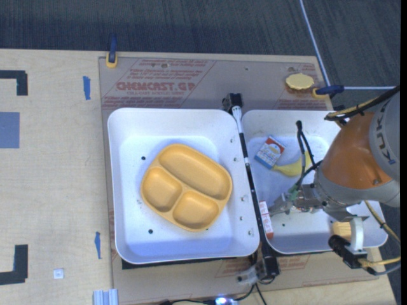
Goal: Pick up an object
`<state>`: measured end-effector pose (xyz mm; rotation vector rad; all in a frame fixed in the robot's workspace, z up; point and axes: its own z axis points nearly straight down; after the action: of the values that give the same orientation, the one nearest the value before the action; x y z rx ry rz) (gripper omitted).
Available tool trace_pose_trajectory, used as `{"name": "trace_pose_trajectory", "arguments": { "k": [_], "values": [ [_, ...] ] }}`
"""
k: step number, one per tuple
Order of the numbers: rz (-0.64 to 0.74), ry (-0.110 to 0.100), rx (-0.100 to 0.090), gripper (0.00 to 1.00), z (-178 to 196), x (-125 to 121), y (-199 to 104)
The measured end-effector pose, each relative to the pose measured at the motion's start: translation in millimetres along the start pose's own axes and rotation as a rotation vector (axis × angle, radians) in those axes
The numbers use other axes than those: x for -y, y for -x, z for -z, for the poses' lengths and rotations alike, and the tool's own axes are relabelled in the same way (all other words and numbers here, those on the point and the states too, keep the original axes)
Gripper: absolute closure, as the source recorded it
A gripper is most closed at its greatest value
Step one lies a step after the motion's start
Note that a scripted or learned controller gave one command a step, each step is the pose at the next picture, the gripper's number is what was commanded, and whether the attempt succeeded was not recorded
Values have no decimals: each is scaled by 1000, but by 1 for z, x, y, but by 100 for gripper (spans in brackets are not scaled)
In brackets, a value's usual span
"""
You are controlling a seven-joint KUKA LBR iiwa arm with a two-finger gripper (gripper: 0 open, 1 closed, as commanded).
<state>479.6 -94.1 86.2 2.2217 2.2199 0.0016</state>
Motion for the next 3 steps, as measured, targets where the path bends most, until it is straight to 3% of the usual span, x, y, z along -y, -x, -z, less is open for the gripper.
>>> {"name": "trace_pose_trajectory", "arguments": {
  "k": [3],
  "values": [
    [1, 1, 0, 0, 0, 0, 0]
  ]
}}
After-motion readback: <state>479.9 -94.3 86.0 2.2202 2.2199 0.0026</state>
